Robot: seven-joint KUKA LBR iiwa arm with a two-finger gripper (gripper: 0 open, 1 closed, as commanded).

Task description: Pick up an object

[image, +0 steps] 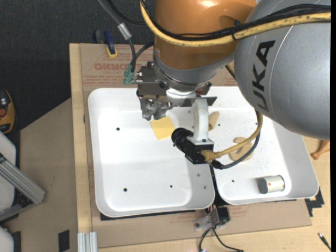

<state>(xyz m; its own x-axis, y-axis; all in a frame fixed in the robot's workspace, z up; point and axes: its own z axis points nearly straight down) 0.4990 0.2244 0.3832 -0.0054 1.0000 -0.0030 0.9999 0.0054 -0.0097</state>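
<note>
While the arm (262, 51) covers the bins | gripper (155, 112) state unclear | yellow block (163, 127) below | cylinder (269, 184) apart

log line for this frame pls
arm: over left bin | gripper: low, at yellow block | grasp: cannot tell | right bin: white cylinder, tan pieces

Arm (283, 56): grey shell with black lettering, glossy orange band (202, 20) above the wrist. Gripper (153, 109): dark grey metal. Left bin (136, 177) and right bin (294, 151): white, left one with a few small black dots. Flat square piece (163, 128) in left bin: pale yellow. Cylinder (270, 183) in right bin: white, darker end. Bench (81, 140): tan cardboard, red print.
</note>
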